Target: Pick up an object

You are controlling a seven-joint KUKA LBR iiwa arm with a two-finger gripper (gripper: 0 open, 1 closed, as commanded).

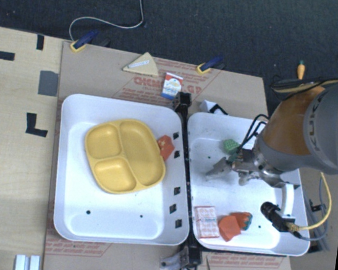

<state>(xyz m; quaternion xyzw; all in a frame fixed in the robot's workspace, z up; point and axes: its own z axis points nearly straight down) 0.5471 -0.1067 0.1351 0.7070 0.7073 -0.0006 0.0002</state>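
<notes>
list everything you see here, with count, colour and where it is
bins: 2, white, side by side on the bench
divided plate: 1, yellow, in the left bin
small block: 1, orange-red, left bin, at the plate's right edge
green object: 1, green, right bin, upper part
orange object: 1, orange, right bin, lower part
flat packet: 1, white with red print, right bin, lower left
small carton: 1, white, red and blue, above the bins
wedge: 1, tan, above the bins
arm: 1, grey with orange band, over the right bin
gripper: 1, grey, low in the right bin

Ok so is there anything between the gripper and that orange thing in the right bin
Nothing visible. The gripper sits in the right bin, and bare white floor separates it from the orange object near the front edge. The small card lies beside that object, out of the path.
</notes>
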